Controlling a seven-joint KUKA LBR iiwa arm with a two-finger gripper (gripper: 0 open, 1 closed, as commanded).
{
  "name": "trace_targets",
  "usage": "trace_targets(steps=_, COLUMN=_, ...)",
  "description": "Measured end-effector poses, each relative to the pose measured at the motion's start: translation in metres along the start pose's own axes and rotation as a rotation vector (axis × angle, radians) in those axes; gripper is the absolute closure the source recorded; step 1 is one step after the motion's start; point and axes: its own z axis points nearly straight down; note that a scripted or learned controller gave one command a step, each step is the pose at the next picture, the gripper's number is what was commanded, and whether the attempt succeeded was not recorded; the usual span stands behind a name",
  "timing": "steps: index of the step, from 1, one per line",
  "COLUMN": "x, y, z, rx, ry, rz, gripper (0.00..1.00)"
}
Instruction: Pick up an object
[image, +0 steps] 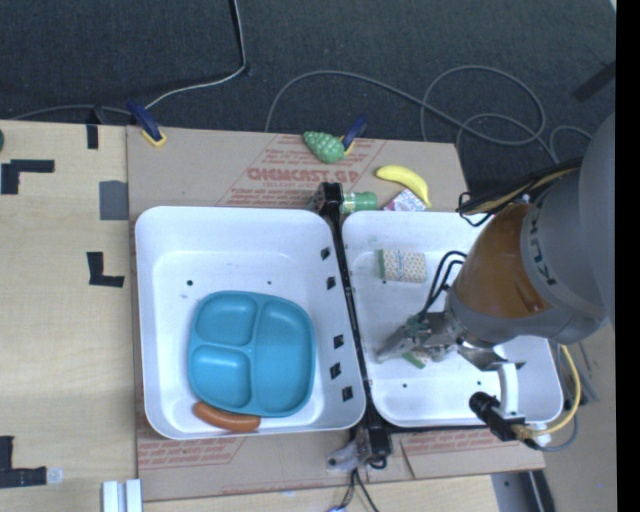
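Step in hand: reach into right bin. Tool low over bin floor, amid a small greenish object; grip state impossible to tell. Patterned block nearby, apart. Next, by judgement: confirm closure, then lift straight.

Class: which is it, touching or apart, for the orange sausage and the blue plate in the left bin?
Touching. The camera view shows the sausage lying against the plate's front edge, no gap visible.

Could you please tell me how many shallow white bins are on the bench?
2. The left shallow white plastic bin holds a blue divided plate; the right shallow white plastic bin sits beside it, under the arm.
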Motion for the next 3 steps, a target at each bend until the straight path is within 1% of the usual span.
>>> trace_targets(steps=1, x=0.000, y=0.000, z=-0.010, rx=0.001, ry=0.000, rz=0.001, gripper=1.00)
trace_targets(steps=2, x=0.000, y=0.000, z=-0.009, rx=0.001, ry=0.001, rz=0.001, gripper=0.00)
trace_targets(steps=3, x=0.000, y=0.040, z=0.001, rx=0.006, ry=0.005, rz=-0.001, gripper=0.00)
